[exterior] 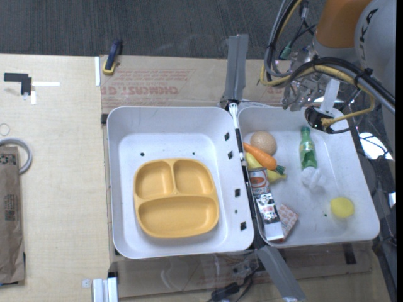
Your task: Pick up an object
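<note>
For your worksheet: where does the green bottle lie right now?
The green bottle lies in the right bin, toward its far side, right of the carrot.

Light wood table [56, 168], even overhead light, no hard shadows. Dark grey ribbed floor [126, 11] along the top of the view. Brown cardboard sheet [164, 83] with red print lies flat on the table at the far side. Blue-and-yellow clip [113, 56] at the cardboard's left corner. Black bracket [19, 80] with white tape strip [45, 84] far left. Brown paper bag [11, 212] at the left edge.
</note>
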Robot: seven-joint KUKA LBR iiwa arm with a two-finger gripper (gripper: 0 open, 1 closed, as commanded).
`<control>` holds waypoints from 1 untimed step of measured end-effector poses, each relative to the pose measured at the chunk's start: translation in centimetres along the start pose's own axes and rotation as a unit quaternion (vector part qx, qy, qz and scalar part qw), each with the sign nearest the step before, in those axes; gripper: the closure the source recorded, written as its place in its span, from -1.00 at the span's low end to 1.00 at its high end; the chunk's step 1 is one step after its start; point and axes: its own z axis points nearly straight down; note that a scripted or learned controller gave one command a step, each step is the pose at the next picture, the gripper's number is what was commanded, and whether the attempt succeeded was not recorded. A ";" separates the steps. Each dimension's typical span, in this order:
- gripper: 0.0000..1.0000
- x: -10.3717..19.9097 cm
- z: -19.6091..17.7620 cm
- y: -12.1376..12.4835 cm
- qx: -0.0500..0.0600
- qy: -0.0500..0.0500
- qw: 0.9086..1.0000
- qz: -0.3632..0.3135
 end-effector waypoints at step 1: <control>1.00 2.4 5.2 -1.0 -0.001 0.000 1.000 0.001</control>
